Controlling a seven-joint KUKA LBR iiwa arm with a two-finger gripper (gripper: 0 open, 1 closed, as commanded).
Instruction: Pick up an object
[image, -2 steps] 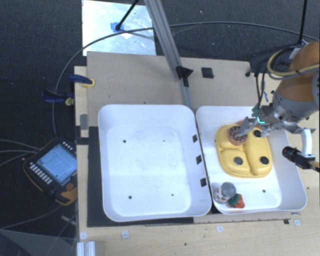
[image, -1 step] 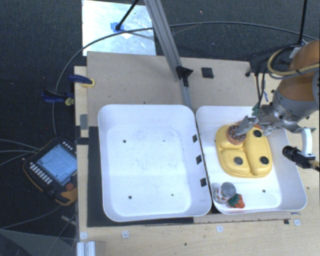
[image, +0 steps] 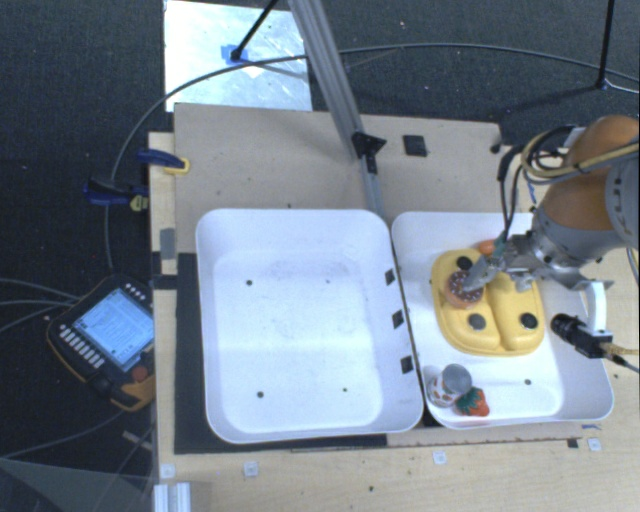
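Arm cut off at right edge — tool fingers indistinct.

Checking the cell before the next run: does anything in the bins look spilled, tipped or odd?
Nothing stands out. The big yellow plastic toy lies flat in the right white bin, with the hand over it. A small grey-and-red toy sits in that bin's near-left corner.

Both white bins look like smooth, slightly glossy plastic. The yellow toy at the worktop's right edge is shiny moulded plastic. The worktop looks like matt brown board.
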